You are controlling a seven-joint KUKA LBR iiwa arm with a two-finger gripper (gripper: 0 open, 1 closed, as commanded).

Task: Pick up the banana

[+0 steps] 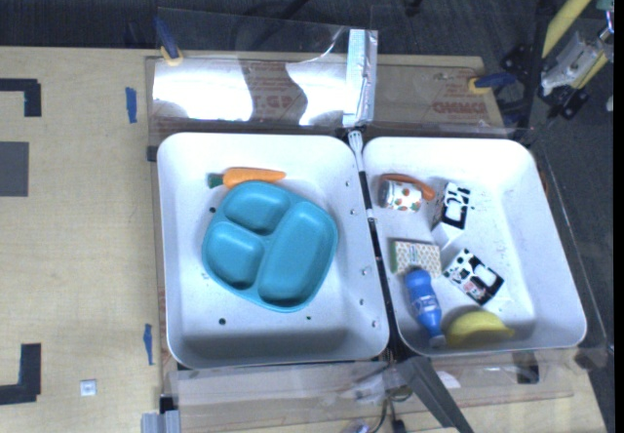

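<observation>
On the bench (pixel 78 226), the camera view looks down on 2 white bins side by side. Toward the near rim of the right bin (pixel 551 255) lies the banana (pixel 476 326), yellow and stubby, on the bin floor with nothing gripping it. Just to its left, touching or nearly so (the gap is too small to judge), lies a blue bottle (pixel 422 299), cap end toward the near rim. Beyond the banana sits a black-and-white patterned block (pixel 474 275), and a second black-and-white piece (pixel 453 207) stands further back. A small speckled card (pixel 416 255) lies above the bottle, and a pale cup-like item with an orange strip (pixel 403 194) sits near the far-left corner. The left bin (pixel 185 255) holds a teal plate with 3 compartments (pixel 270 244), and a carrot (pixel 252 177) lies at its far edge. Off past the right bin's far corner, pale hardware that may be the gripper (pixel 570 60) hangs well apart from the banana; how wide it stands I cannot tell.
</observation>
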